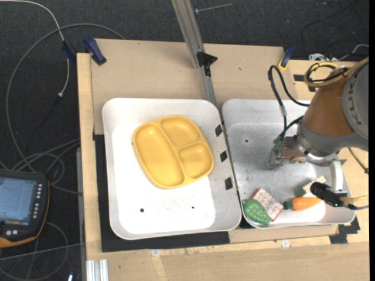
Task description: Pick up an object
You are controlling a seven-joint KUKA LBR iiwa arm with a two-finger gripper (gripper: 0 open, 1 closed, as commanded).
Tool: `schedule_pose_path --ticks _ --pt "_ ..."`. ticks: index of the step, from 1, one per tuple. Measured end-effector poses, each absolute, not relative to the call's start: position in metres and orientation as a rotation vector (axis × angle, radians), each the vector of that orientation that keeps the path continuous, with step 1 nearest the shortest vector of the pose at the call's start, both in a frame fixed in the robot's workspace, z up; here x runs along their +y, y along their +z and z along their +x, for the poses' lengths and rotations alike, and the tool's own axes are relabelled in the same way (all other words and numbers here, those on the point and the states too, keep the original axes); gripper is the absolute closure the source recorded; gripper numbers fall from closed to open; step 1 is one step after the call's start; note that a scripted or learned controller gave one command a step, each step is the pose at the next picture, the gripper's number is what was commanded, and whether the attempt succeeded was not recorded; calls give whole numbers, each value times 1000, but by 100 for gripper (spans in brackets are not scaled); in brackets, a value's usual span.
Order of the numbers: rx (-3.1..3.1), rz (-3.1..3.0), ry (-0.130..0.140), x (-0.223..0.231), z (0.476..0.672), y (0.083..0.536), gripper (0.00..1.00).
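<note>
My gripper [278,158] hangs low over the bare middle of the right bin [249,127], with the grey and orange arm [331,116] coming in from the right. Three small objects lie along the bin's front edge. An orange carrot [306,203] is at the front right. To its left sits a small pink-and-white checkered box [267,200]. At the front left corner is a green knobbly toy [255,211]. All three lie in front of the gripper, apart from it, and I see nothing held in it.
A yellow divided plate [173,151] lies in the left bin [164,212]. A metal pole [190,22] slants over the bench's back, above the gap between the bins. Cables run along the arm at the right bin's far right side.
</note>
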State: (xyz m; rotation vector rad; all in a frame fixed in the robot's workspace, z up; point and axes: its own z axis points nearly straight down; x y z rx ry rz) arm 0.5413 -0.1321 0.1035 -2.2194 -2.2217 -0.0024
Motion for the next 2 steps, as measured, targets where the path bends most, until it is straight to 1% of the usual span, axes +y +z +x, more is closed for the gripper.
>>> schedule_pose_path --ticks 1,2 --pt "-2226 -2222 -5 -126 543 148 100" --pt "-2226 -2223 -5 -127 538 194 100"
